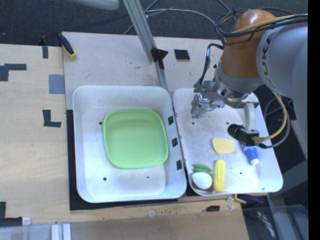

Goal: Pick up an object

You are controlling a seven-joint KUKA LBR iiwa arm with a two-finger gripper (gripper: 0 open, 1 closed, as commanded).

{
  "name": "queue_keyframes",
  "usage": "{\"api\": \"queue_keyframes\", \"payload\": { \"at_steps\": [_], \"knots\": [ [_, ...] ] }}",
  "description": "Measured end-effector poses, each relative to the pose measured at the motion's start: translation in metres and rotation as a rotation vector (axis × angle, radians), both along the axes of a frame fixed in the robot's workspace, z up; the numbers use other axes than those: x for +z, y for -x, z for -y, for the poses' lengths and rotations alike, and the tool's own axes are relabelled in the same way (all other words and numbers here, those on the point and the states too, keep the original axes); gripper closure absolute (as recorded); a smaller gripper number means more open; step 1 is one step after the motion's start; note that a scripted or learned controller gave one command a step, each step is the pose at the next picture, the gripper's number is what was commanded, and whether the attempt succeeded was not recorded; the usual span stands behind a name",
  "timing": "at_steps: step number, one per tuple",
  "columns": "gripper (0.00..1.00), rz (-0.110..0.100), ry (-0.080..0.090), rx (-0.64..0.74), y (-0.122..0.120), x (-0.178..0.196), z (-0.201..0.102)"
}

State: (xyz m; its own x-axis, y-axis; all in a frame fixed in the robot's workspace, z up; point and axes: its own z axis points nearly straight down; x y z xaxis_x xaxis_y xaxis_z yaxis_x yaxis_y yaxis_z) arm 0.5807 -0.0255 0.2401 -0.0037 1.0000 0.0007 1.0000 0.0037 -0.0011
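A smooth green square plate (pixel 135 138) is seen in the left bin (pixel 85 134). In the right bin (pixel 200 139), corn (pixel 219 175), a white egg (pixel 202 180) and a yellow piece (pixel 223 145) are scattered. The gripper (pixel 200 105) hovers above; grip cannot be told.

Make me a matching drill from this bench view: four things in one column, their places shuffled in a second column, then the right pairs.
Things:
1. green plate
2. corn cob
3. gripper
4. blue-capped tube

Places:
A. near the right bin's right wall
B. over the right bin's upper left part
C. flat in the left bin
D. at the right bin's lower edge, beside the white egg

Pairs: 1-C, 2-D, 3-B, 4-A
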Motion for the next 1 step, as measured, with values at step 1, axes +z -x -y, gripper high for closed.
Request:
{"api": "queue_keyframes", "payload": {
  "at_steps": [1],
  "knots": [
    [1.0,0.0,0.0,0.0,0.0243,-0.0136,-0.0451]
  ]
}}
